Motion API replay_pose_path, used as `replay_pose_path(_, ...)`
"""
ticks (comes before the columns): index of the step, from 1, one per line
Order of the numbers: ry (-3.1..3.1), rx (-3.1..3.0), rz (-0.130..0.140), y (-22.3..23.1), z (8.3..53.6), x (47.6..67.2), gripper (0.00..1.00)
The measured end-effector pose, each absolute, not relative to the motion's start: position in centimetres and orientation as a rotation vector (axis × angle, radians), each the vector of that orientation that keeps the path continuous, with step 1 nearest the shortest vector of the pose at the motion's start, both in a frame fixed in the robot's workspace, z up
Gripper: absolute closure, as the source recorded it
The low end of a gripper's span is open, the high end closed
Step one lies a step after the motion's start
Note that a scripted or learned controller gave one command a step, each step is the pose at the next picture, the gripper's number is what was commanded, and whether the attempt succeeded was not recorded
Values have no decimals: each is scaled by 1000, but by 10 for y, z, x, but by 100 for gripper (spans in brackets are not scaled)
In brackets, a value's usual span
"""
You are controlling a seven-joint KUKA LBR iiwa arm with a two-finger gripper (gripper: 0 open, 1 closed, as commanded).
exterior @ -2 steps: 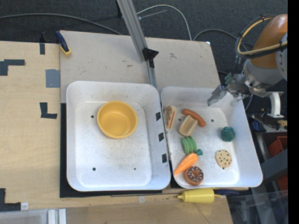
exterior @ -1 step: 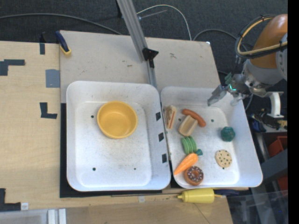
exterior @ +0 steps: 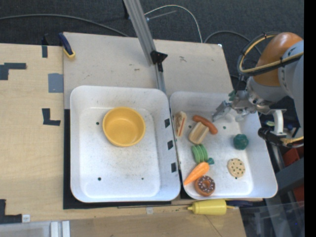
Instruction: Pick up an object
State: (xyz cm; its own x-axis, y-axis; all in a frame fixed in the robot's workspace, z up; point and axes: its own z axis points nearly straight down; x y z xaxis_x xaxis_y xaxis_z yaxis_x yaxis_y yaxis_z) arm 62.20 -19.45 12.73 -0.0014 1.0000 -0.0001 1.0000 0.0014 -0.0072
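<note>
Looking down through the camera view, we take the hot dog (exterior: pixel 204 124) as our landmark in the right bin (exterior: pixel 261 181). We see the gripper (exterior: pixel 223 110) hovering just up and to its right, fingers spread a little and nothing between them. The sausage's long axis runs slanting from upper left to lower right. The bread roll (exterior: pixel 198 133) touches its lower side; the green ball (exterior: pixel 240 141) lies to its lower right.
</note>
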Motion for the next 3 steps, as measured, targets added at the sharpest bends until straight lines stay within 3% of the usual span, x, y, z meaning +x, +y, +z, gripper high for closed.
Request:
replay_pose_path(1, -2223, -2220, 4, -194, 88, 622, 0)
replay_pose_path(2, -2225, -2218, 5, -194, 98, 622, 100)
replay_pose_path(3, -2226, -2222, -2, -203, 149, 624, 100)
